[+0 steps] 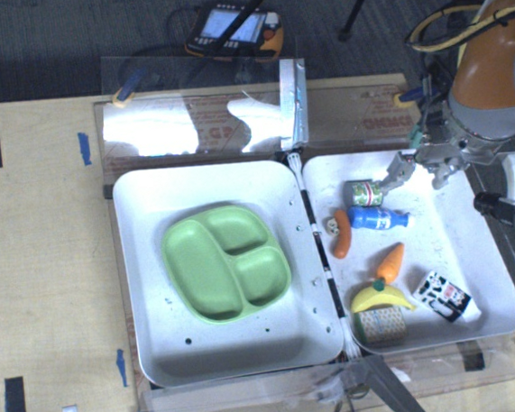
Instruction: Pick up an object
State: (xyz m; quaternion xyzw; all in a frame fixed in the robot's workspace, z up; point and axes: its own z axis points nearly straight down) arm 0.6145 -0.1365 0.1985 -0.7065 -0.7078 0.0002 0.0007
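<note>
The worktop (46, 266) is carrying two white bins; the left bin (140, 212) is holding a green divided plate (227, 262), and the right bin (494, 314) is holding the small things. The arm is reaching in from the right, and its hand (417, 169) is hanging over the bin's far right part; whether it is parted or closed, I cannot tell. The nearest thing is a green can (363, 193), sitting just left of and slightly below the hand, with a blue bottle (378, 220) lying crosswise just beneath it, long axis running left to right.
</note>
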